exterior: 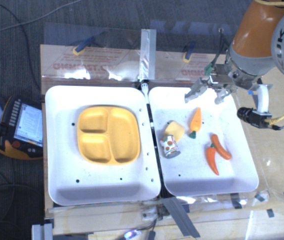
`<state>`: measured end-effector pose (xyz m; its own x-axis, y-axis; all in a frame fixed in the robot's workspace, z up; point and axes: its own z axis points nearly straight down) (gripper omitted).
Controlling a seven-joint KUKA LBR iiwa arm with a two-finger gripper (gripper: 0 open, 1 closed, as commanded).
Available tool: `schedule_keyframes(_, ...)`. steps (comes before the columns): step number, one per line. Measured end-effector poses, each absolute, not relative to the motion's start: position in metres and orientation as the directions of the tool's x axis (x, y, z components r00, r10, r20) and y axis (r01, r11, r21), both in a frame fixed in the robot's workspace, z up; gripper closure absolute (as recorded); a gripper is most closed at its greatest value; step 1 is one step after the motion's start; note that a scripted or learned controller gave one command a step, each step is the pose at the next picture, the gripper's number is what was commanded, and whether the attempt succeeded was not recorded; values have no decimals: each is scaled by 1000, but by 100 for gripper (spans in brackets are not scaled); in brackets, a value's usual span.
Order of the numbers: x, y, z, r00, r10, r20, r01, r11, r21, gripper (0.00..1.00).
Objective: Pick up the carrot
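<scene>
Your gripper [206,90] hangs over the back part of the right bin [242,154], with its fingers [194,92] spread apart and nothing between them. The carrot [195,119] lies just in front of that gap, in the middle of the same bin, orange body pointing toward the back wall and green top toward the front.

Here is what you should watch for. The carrot is slim and tapered, so if the fingers close along its length and not across it, it may squirt out or roll aside. The yellow wedge [174,130] sits near the carrot's left, and the small spotted can [170,146] touches that wedge; a finger coming down too far left could knock either one and push the carrot off line. Two red-orange peppers [216,154] lie near the carrot's right and look a lot like it in colour, so you risk going for the wrong thing if the target is chosen by colour alone. The bin floor is smooth, so a glancing touch will probably slide the carrot away.

Counted: two white bins; one carrot, two peppers, one yellow wedge and one can in the right bin; one yellow divided tray [109,134] in the left bin [62,174]; one pendant [22,129] left of the desk.
</scene>
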<state>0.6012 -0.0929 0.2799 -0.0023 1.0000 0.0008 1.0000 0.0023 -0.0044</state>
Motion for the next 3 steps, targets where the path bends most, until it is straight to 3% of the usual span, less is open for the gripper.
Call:
schedule_keyframes(1,608,-173,211,-417,909,2,909,417,-2,0)
schedule_keyframes(2,629,-165,97,-394,919,1,919,394,-1,0)
schedule_keyframes(3,629,-163,104,-393,920,6,920,393,0,100)
